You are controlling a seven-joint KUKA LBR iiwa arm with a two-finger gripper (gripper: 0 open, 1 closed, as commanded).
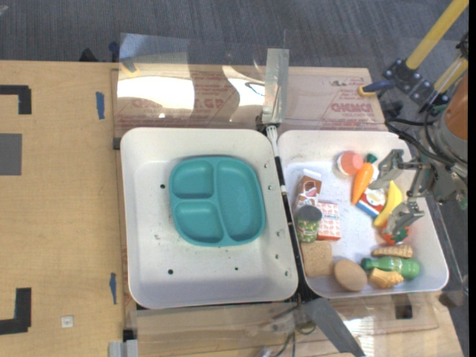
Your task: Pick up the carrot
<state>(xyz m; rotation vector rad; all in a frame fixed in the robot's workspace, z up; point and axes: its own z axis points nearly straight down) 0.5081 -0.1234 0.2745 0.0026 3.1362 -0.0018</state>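
The carrot lies in the right-hand bin, orange body slanting up to a green top, just to the left of the gripper and not between its fingers. The gripper hangs low over the bin with its two metal fingers spread apart, one toward the far side and one toward the near side, and a yellow banana sits in the gap below them. Nothing is clamped, as far as the view shows.

Just beyond the carrot from the gripper lies a round orange-and-white piece. Farther left are a small carton, a dark-lidded can and a red-and-white packet. On the gripper's near side lie a green bottle-shaped toy, a cracker and a tan potato-like lump. Well away to the left, the other bin holds a teal divided plate.

The pick looks barely begun: the arm is down among the toys, but the carrot rests on the bin floor, ungrasped. Left to do, by my reading, is shifting the open fingers leftward over the carrot, closing, and lifting.
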